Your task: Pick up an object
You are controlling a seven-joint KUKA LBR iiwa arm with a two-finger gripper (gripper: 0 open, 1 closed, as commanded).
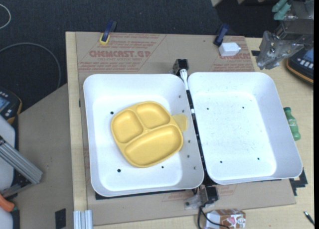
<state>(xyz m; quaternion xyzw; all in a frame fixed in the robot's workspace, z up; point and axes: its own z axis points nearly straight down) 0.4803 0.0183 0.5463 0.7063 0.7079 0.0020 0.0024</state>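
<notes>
A yellow divided plate (146, 133) with three compartments lies flat in the left white bin (94, 98), a little right of the bin's middle. A small pale yellow piece (180, 121) pokes out at its right edge, near the bin wall. My gripper (270, 54) hangs at the upper right, above the bench just past the far right corner of the right white bin (269, 93). It is far from the plate and nothing shows beneath it.
Two blue clamps (107, 32) (221, 34) and a small white block (229, 49) sit on the board behind the bins. A green object (292, 123) lies beside the right bin's right wall. Cables and a connector (209, 195) lie at the front.
</notes>
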